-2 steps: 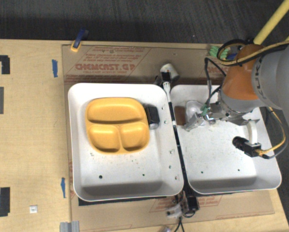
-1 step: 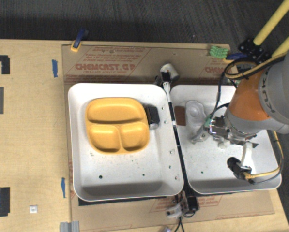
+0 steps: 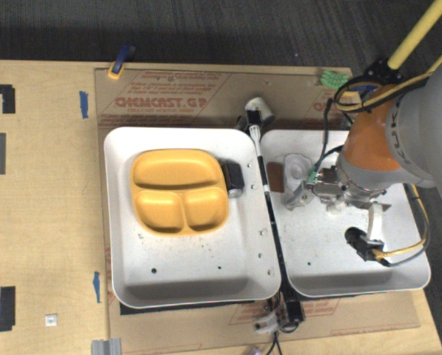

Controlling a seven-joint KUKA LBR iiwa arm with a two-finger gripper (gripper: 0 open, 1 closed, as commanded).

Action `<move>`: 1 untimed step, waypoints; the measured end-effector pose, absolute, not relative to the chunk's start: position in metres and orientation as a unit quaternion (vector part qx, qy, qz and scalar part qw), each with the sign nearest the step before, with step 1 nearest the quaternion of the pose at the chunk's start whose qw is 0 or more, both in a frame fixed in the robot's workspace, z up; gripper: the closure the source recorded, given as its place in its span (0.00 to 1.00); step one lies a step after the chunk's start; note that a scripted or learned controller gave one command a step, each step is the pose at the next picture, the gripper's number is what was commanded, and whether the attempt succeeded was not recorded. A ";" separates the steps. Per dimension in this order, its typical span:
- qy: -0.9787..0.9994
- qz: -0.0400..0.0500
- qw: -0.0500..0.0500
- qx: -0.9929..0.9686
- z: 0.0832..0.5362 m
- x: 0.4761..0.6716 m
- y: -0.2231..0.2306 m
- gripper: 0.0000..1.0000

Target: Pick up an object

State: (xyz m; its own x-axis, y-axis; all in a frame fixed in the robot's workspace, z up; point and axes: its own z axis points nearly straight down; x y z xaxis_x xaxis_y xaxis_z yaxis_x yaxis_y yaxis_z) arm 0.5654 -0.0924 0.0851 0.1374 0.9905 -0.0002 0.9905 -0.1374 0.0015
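The gripper (image 3: 303, 191) hangs low in the right bin (image 3: 398, 272), seemingly mid-grab. A clear cup (image 3: 295, 167) sits just beside it; whether it grips anything, I cannot tell.

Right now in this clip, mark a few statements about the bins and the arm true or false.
1. The yellow divided tray lies in the left bin. True.
2. The arm is over the left bin. False: it is over the right bin.
3. A small dark object sits beside the tray's right edge. True.
4. The yellow tray has a single compartment. False: it has three.
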 end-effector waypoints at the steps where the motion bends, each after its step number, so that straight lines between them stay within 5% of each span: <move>1: 0.691 0.001 0.001 0.723 0.085 0.588 -0.122 0.00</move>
State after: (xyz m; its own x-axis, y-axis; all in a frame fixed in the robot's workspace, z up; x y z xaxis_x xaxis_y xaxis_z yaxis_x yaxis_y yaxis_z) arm 0.5879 -0.1220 0.0852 0.0442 0.9990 -0.0013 0.9990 -0.0442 0.0029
